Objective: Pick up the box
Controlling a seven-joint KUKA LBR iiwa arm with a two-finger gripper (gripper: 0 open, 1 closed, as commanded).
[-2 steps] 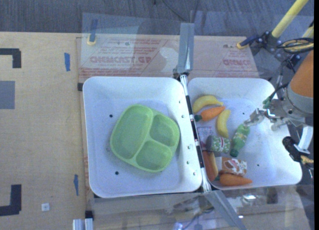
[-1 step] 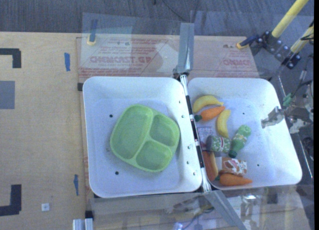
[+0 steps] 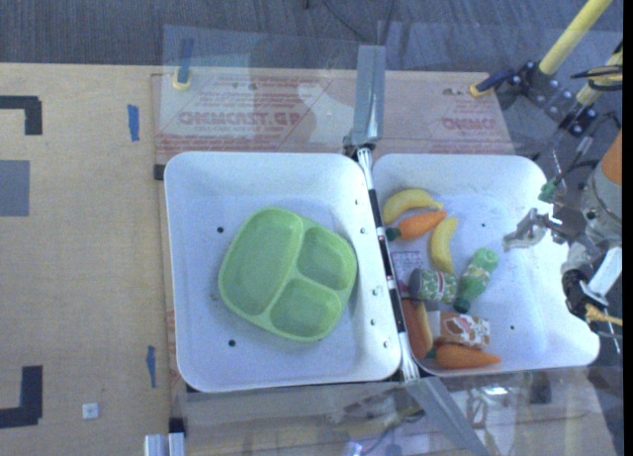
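Two shallow white bins sit side by side on a pale wooden surface (image 3: 79,276), seen from above at a slant. The left bin (image 3: 193,197) holds a light green divided plate (image 3: 287,274) with three compartments, lying flat near the bin's middle.

The right bin (image 3: 539,316) holds a cluster of toy food along its left side, close to the divider between the bins. At the top of the cluster lies a yellow banana (image 3: 407,203), with an orange carrot (image 3: 419,225) just below it and a second yellow banana (image 3: 445,243) to the right. Further down stands a small green can (image 3: 433,286), beside a green bottle (image 3: 477,275) lying at a tilt. The box (image 3: 465,328), small, with a red and white printed face, lies near the bin's lower edge, between another carrot (image 3: 416,327) on its left and an orange carrot (image 3: 465,355) just below it, touching or nearly touching both.

The arm comes in from the right, and its tool (image 3: 534,227) hangs over the right part of the right bin, well apart from the box and the other toys. I cannot tell whether the tool is wide or narrow; nothing shows in its grasp.
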